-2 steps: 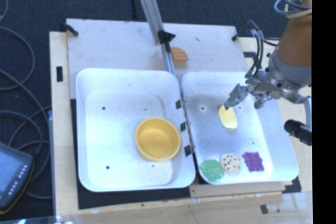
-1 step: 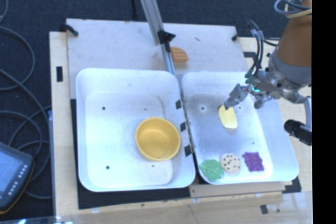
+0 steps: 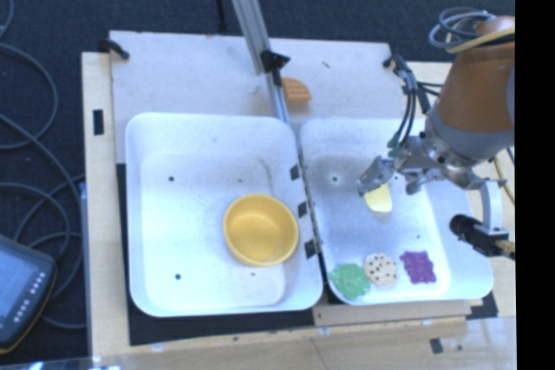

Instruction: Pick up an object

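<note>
- Hovering over the right bin (image 3: pixel 451 186), my gripper (image 3: pixel 379 183) is sitting just above a pale yellow piece (image 3: pixel 379 201); I cannot tell its state.
- I am seeing a green item (image 3: pixel 349 279), a spotted cookie (image 3: pixel 380 269) and a purple item (image 3: pixel 419 266) lying along the near edge.
- I am seeing a yellow bowl (image 3: pixel 260 229) resting in the left bin (image 3: pixel 165 152).
</note>
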Available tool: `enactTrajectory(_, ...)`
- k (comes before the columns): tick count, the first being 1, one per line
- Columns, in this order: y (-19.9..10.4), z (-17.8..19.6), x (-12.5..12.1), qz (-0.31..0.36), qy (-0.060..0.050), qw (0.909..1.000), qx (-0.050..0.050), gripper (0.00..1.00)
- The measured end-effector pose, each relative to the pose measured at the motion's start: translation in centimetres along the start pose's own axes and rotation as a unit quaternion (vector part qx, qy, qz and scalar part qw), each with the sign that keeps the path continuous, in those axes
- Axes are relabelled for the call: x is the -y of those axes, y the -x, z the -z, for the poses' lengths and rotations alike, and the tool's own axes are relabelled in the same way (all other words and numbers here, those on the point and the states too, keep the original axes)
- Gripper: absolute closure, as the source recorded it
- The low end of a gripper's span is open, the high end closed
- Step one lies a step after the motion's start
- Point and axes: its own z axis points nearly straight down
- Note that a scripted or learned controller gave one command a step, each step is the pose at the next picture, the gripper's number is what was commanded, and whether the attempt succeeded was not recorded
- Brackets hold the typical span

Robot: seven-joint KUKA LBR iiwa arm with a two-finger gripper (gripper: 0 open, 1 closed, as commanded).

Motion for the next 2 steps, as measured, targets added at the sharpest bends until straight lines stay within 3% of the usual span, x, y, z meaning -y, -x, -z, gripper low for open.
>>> enactTrajectory(2,-0.4,-8.7,0.5,0.000,-0.001,1.0000,0.000,0.00)
